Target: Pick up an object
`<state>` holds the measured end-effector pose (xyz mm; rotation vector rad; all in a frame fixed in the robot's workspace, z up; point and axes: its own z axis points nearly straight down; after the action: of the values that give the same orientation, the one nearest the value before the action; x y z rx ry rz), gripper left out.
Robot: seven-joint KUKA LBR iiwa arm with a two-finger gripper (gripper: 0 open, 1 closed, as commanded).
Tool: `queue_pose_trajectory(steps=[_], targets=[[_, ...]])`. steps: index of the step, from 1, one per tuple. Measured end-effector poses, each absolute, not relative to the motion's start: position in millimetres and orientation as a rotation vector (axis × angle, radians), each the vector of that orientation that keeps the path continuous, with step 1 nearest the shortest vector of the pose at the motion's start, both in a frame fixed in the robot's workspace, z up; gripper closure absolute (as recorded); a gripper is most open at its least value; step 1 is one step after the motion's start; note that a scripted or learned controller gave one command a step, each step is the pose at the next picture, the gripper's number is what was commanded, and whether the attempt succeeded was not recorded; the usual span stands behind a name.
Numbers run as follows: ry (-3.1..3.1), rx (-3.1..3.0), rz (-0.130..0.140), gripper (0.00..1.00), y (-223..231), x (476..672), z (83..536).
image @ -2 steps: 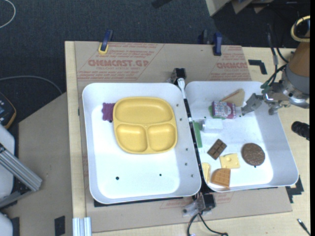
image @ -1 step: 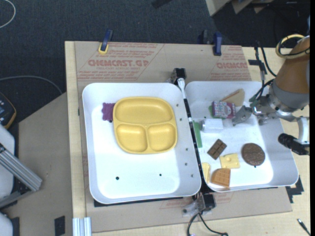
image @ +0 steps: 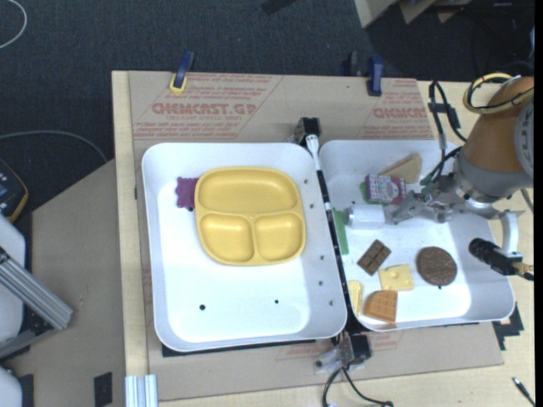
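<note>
Objects for picking lie in two shallow white bins. The left white bin bears a yellow three-compartment plastic plate, with a small purple item touching the plate's left edge. The right white bin holds the remaining candidates: a green stick-shaped item against the left wall, a white cylindrical item beside it, a small carton with a purple-and-green label, a tan wedge near the far wall, a dark brown rectangular piece, a pale yellow square piece, an orange waffle-like piece and a brown round disc.

The grey two-finger gripper sits low in the right bin, just right of the carton and the white cylindrical item. Whether the claw is open or closed cannot be told from this view, and no object is seen between it.

Judged status: approach is made; no object is lifted. Grasp, closure and lift remain outstanding.
</note>
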<state>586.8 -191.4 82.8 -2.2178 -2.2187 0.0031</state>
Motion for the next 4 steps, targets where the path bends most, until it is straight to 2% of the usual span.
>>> queue_pose_trajectory(steps=[1, 3, 4], targets=[[-2.223, -2.222, -0.001, 1.00, -192, 588.1, 96], [-2.230, -2.227, -0.006, 1.00, -200, 604.7, 219], [-2.226, -2.224, -0.003, 1.00, -200, 605.5, 226]])
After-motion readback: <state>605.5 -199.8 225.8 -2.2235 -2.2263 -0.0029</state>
